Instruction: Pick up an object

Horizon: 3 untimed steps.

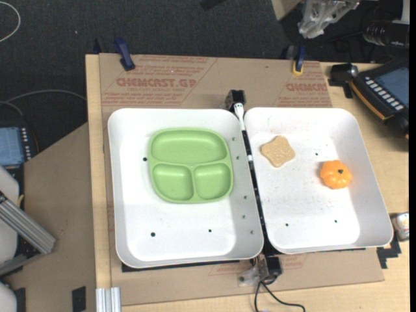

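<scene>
Nearest me is the front lip of the left bin (182, 255), white and shallow, and inside it a green divided plate (190, 164) with three compartments, lying flat toward the far end. Beside it, touching along a hinged seam, is the right bin (312, 236). That one holds the pickable bits: one tan slice of toast (277, 151) near the seam at the far side, and one small orange pumpkin (335, 174) toward the right wall, well apart from the toast.

The gripper (316, 19) hangs high at the back, beyond the bins, over the dark floor. From here I cannot tell how its grasping end is set; it is too small and cluttered.

So: two bins, one plate, one toast, one pumpkin. I'd judge the pumpkin risky, being round, so it may roll or squirt out of a pinch. The toast lies flat and thin, so a descent might close above it and grab nothing.
</scene>
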{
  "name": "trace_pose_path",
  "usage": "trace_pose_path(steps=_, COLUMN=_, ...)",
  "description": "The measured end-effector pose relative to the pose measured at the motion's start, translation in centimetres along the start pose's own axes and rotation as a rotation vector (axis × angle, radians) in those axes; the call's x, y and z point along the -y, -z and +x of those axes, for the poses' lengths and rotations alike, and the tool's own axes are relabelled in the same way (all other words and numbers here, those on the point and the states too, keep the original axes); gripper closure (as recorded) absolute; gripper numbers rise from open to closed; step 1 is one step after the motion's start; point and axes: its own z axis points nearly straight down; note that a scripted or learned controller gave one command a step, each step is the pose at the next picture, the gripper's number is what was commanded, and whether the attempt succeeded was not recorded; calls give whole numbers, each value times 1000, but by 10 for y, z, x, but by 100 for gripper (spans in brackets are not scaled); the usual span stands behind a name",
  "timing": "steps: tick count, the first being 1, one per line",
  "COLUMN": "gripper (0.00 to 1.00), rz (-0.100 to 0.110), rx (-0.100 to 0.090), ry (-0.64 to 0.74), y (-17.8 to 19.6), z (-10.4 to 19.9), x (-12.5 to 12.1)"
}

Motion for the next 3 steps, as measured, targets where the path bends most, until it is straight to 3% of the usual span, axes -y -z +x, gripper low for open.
trace_pose_path(steps=1, gripper=100, rz=7, rx=4, ry=-10, y=67, z=-69, x=0)
trace_pose_path(steps=2, gripper=100, rz=33, rx=-2, ry=-2, y=-78, z=-44, x=3)
trace_pose_path(steps=3, gripper=100, rz=-3, rx=0, ry=1, y=76, z=-16, x=-1)
